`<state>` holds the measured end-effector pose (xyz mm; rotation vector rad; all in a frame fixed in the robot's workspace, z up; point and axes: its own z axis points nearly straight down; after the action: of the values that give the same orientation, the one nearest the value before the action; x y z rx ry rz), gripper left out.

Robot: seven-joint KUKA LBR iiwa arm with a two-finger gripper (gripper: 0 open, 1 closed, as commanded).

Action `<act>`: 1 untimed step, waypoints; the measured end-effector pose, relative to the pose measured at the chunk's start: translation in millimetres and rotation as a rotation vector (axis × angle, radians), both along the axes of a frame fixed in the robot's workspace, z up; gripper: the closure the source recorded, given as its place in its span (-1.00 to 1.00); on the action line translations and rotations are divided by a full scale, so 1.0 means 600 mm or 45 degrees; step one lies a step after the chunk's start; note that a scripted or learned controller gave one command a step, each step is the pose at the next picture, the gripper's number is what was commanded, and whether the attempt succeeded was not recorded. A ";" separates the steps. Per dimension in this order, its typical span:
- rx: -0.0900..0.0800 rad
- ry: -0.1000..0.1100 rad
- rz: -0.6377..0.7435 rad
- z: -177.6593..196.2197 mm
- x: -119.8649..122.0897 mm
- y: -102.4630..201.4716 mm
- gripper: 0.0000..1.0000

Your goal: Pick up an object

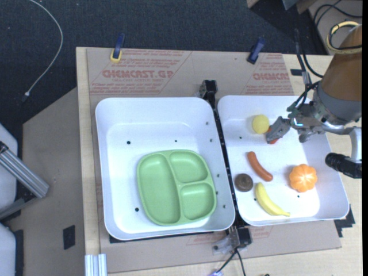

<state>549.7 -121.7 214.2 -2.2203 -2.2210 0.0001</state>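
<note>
The right bin [328, 207] holds a small yellow lemon [260, 123], a red-orange sausage [259, 165], a brown round piece [244, 181], a banana [270, 200] and an orange [302, 177]. My gripper [278, 131] hangs low over the far half of this bin, just right of the lemon and close beside it. A small reddish bit shows at its tip. I see nothing clearly held in it. The sausage lies a short way in front of it.
The left bin [115, 154] holds a green three-compartment plate [175, 186]. A black clamp [208, 88] sits at the far end of the seam between the bins. The arm's grey wrist and orange band [345, 85] fill the right edge. A black part [345, 164] juts in near the orange.
</note>
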 end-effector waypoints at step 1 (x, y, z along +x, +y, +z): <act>0.000 0.002 0.000 -0.071 -0.003 0.010 -1.00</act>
<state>547.9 -115.5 171.8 -2.2201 -2.2199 0.0014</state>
